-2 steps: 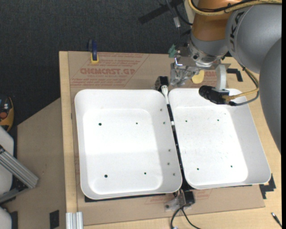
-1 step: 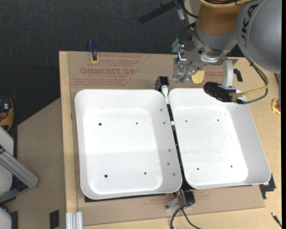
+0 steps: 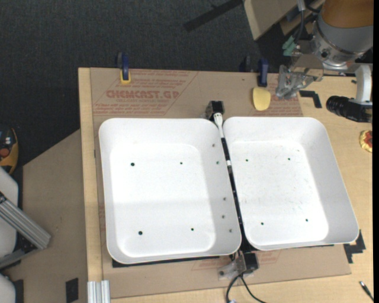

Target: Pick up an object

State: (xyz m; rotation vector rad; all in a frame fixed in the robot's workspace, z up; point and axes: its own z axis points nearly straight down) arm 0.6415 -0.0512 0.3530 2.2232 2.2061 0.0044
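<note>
**Robot hand hangs beside yellow object at far edge of tabletop**

A pale yellow object (image 3: 261,98) lies on the brown printed board (image 3: 177,89) just beyond the far rim of the right bin (image 3: 331,155), outside both bins. The robot's hand (image 3: 288,89) hangs just to the right of it, close by. Whether the hand touches the object cannot be told from this slanted view, nor whether it is apart or together. Nothing is seen gripped in it.

The grey arm (image 3: 342,36), with its orange band (image 3: 350,12), enters from the upper right corner.

The left bin (image 3: 109,177) and the right bin sit side by side on the board, their inner rims touching, each white floor marked by four small dark dots. A small black fitting (image 3: 214,109) sits at the far end of the seam between them.

Two blue clamps (image 3: 124,61) pin the board's far edge, one near the left corner and one close to the yellow object. The pale tabletop (image 3: 344,134) shows to the right of the bins.
</note>
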